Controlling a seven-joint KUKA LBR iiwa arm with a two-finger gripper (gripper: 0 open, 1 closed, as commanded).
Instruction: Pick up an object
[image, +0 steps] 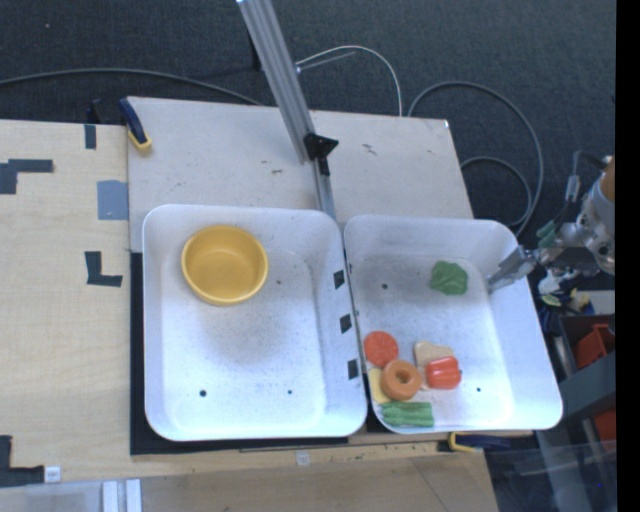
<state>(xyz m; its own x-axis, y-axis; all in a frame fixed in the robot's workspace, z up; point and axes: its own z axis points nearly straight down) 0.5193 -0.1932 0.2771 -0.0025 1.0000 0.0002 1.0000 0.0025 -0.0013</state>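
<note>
The right bin holds several small toy foods. A green lumpy piece lies alone near its far side. Along the front sit a red-orange round piece, a brown ring donut, a red pepper-like piece, a beige piece, a yellow piece and a green flat piece. My gripper hangs over the right bin's right rim, a little right of the green lumpy piece, and I see nothing held in it.
A yellow bowl stands in the far left corner of the left bin. A metal pole slants over the bench behind the bins. Cables and gear crowd the right edge.
</note>
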